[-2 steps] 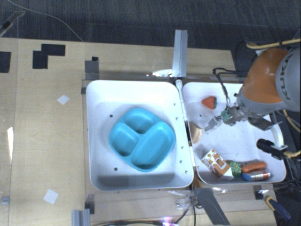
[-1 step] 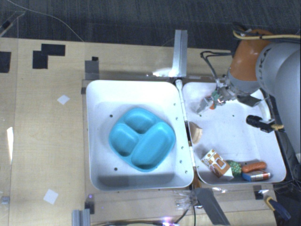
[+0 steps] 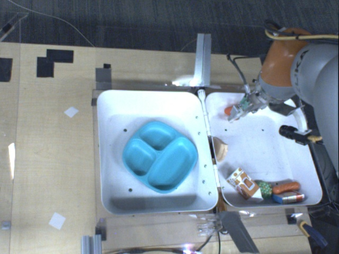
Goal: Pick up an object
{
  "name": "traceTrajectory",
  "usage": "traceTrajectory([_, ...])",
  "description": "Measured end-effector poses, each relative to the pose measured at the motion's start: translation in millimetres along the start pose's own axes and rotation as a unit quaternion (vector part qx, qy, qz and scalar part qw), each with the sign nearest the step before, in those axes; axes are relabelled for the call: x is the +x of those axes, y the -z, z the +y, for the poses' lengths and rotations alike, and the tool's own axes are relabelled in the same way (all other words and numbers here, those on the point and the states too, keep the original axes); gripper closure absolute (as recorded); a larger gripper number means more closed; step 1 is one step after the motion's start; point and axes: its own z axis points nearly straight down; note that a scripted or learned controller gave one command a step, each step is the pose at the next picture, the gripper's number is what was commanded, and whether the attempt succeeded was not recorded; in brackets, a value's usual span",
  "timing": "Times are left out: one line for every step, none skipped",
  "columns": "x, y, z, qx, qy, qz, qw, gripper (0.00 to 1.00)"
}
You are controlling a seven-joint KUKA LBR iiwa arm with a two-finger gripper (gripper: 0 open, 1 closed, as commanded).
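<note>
My pincer (image 3: 237, 111) hangs over the far left corner of the right bin (image 3: 265, 142), touching a small orange-red thing (image 3: 228, 110); I cannot tell its state. The left bin (image 3: 111, 142) holds a blue divided plate (image 3: 159, 156). Both sit on a pale wooden table (image 3: 47, 157).

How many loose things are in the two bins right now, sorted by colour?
Blue: 2, the divided plate in the left bin and a small block.
Red or orange: 3, one small piece by the gripper, a carrot-like piece, a stick.
Brown and white: 1, a carton.
Green: 1, a piece.
Tan: 1, a piece.
Total: 8
</note>
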Motion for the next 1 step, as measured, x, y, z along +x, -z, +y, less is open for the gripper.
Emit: traceTrajectory([14.9, -11.4, 12.2, 0.013, -0.052, 0.007, 0.9986, 1.00])
